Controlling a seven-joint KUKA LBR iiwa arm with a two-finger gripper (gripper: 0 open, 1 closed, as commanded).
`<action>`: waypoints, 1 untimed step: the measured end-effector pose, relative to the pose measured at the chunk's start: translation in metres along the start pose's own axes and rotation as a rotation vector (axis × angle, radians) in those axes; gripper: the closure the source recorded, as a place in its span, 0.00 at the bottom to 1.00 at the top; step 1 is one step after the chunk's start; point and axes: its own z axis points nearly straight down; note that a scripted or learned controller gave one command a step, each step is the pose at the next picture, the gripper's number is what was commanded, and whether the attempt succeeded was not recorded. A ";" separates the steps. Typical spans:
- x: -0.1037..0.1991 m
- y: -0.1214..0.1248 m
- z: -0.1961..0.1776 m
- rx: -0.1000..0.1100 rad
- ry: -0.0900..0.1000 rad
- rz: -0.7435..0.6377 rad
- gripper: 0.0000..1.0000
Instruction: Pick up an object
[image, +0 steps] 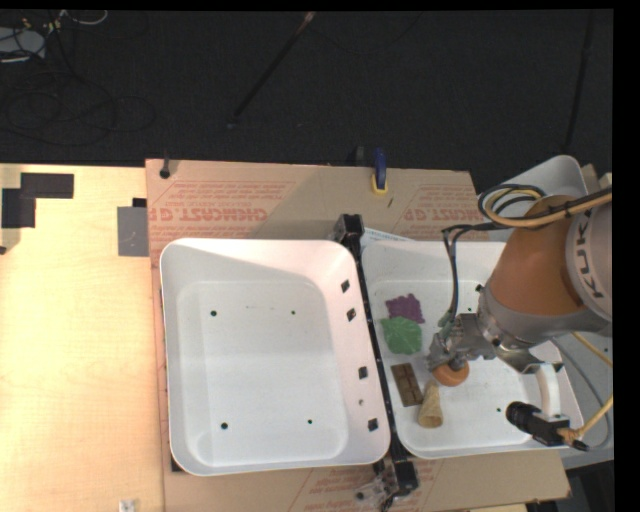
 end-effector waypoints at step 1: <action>0.133 0.044 -0.048 -0.021 -0.001 -0.012 1.00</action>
